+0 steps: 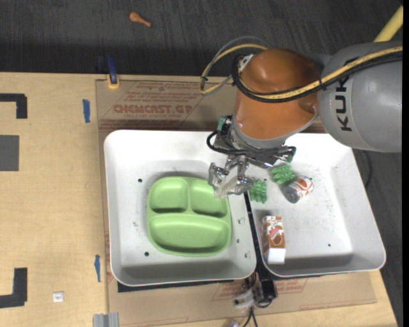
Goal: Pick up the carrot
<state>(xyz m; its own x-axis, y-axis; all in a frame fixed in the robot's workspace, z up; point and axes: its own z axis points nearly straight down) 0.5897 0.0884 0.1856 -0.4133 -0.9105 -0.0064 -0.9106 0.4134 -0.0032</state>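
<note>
1. Bench point(51, 191): tan board, carrying both bins.
2. Arm point(281, 96): grey with an orange band, reaching in from 3 o'clock. Its wrist hangs over the far rim where the bins meet.
3. Left bin point(121, 191): white and shallow, at 8 o'clock of the wrist.
4. Right bin point(345, 223): white and shallow, at 4 o'clock of the wrist, touching the left bin along one side.
5. Tray point(188, 223): green, three compartments, lying flat in the left bin.
6. Carton point(275, 237): brown and white, lying in the right bin at 6 o'clock, just beside the shared wall.
7. Can point(298, 188): grey with a red end, on its side, at 1 o'clock of the carton.
8. Two green pieces: one point(282, 173) touching the can at its 10 o'clock, the other point(258, 190) near the shared wall.
9. Gripper point(228, 182): low over the shared wall, at the tray's 1 o'clock corner. We cannot tell how far the pincer is open, nor whether it has hold of anything.
10. Carrot point(139, 19): we judge it to be the small orange piece on the dark strip at 11 o'clock, well apart from both bins.

Step in hand: we judge the approach not yet made, the gripper being far from the carrot. The next move calls for rising above the bin walls and travelling toward 11 o'clock. That reach may exceed the arm's range.
</note>
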